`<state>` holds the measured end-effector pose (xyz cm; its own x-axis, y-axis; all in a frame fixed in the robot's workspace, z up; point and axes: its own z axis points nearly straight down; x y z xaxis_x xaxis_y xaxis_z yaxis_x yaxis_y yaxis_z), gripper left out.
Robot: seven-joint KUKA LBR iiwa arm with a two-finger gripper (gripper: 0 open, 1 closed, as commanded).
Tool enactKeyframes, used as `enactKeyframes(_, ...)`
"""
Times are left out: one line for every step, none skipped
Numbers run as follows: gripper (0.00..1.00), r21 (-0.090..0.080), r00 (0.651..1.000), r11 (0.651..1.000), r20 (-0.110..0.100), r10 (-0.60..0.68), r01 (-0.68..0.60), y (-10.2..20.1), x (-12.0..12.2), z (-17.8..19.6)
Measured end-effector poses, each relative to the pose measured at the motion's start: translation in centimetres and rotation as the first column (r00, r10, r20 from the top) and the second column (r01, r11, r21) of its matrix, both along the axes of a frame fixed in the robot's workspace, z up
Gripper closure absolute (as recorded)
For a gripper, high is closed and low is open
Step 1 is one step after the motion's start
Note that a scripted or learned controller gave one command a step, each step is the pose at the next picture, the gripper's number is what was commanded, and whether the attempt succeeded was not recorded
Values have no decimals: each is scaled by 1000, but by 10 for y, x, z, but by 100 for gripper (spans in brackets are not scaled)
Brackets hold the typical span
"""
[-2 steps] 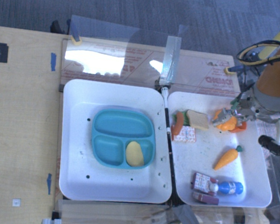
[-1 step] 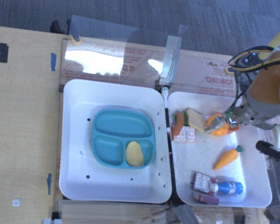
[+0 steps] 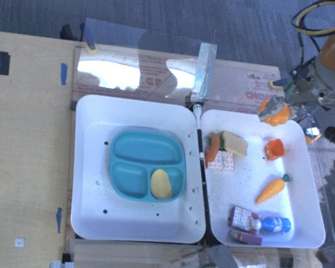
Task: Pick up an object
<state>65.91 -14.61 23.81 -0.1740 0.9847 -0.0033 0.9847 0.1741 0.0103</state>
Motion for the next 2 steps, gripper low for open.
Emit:
enactKeyframes(100, 3, 997, 997, -19, -74, 74, 22, 7, -70)
enactKeyframes(100, 4, 993, 993, -10, -116, 116, 81, 9, -45)
